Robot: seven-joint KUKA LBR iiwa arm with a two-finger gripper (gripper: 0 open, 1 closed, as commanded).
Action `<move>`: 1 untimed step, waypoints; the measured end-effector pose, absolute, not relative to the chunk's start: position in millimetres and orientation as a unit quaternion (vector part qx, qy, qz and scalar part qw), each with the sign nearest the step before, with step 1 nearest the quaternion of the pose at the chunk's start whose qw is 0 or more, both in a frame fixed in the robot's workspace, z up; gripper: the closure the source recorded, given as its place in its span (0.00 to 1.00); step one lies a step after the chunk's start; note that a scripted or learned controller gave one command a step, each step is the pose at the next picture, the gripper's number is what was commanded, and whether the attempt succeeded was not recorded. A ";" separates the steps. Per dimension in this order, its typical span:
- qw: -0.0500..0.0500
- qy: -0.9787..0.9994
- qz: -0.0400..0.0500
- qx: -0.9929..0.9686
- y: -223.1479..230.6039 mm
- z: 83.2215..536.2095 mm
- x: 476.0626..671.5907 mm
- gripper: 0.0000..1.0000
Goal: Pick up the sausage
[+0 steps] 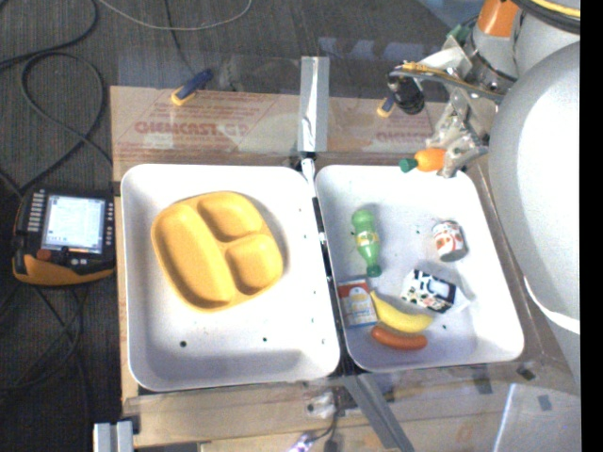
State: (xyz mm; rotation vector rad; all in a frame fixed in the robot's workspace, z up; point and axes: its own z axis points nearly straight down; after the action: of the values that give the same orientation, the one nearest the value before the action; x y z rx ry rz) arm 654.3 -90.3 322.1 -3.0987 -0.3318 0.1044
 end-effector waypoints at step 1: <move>0.013 -0.107 0.038 -0.993 -90.2 326.5 655.0 1.00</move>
State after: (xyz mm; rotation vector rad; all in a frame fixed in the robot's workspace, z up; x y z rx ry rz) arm 655.0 -90.2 326.5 -3.0948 -0.3339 0.1173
